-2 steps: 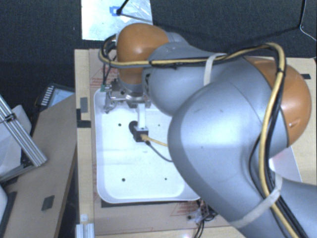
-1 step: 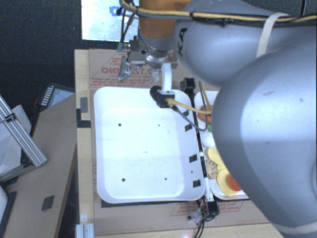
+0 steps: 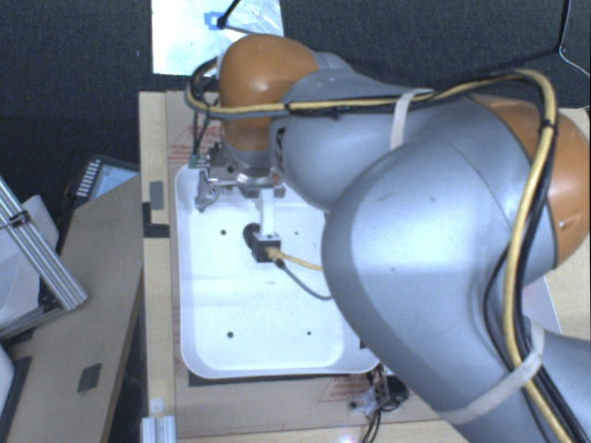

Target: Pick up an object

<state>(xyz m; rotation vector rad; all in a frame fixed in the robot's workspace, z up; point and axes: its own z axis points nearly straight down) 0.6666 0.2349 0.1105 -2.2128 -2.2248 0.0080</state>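
My gripper [image 3: 224,185] hangs below the orange wrist band, low over the far left corner of the left white bin [image 3: 231,340]. The bin's bare floor shows a few small dark holes. My grey arm crosses the picture from the right. It hides the right bin and the right side of the left bin. I see no object between the gripper's parts from this angle.
A shiny pale sheet [image 3: 212,21] lies on the dark ground behind the bench. Brown cardboard [image 3: 83,303] and an aluminium bar [image 3: 37,257] sit left of the bin. A dark flat device [image 3: 92,178] lies at the far left.
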